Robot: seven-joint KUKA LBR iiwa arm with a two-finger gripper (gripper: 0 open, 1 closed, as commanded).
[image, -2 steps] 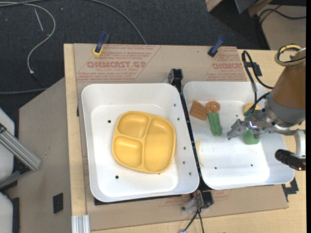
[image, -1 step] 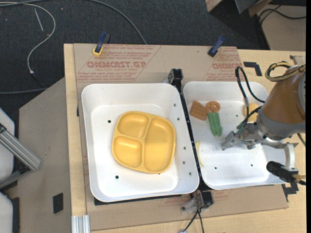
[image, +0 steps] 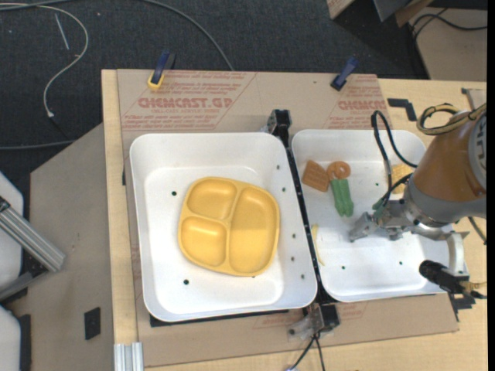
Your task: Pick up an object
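Lying in the right bin (image: 363,280), the green stick (image: 343,196) touches an orange ring (image: 339,170) beside a brown block (image: 315,175). Your gripper (image: 360,229) hovers just below the stick, gripping nothing; its spread you cannot tell. Left bin (image: 155,230) holds a yellow tray (image: 230,225).

Here's the flat brown cardboard-topped bench (image: 232,99), printed with faded red lettering.
Two shallow white plastic bins sit side by side on it, rims touching: the left bin (image: 147,230) and the right bin (image: 371,280). Two blue clamps, one (image: 160,68) and another (image: 344,73), grip the board's far edge.
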